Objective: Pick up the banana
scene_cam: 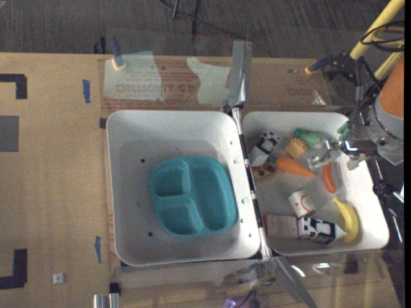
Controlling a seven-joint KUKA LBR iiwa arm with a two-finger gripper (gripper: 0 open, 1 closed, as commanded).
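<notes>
The yellow banana (pixel 348 218) lies in the right bin (pixel 379 233), close to its front right corner, just right of a black-and-white carton (pixel 318 230). My gripper (pixel 335 151) hangs over the back right part of that bin, well behind the banana and apart from it. It sits above a small orange piece (pixel 329 177) and just right of a carrot (pixel 295 167). Nothing shows in its grasp.
The right bin also holds a green item (pixel 309 136), a tan round item (pixel 295 147), a black-and-white cow toy (pixel 266 143), a small white box (pixel 300 203) and a brown packet (pixel 280 224). A teal divided plate (pixel 192 196) lies in the left bin (pixel 128 140).
</notes>
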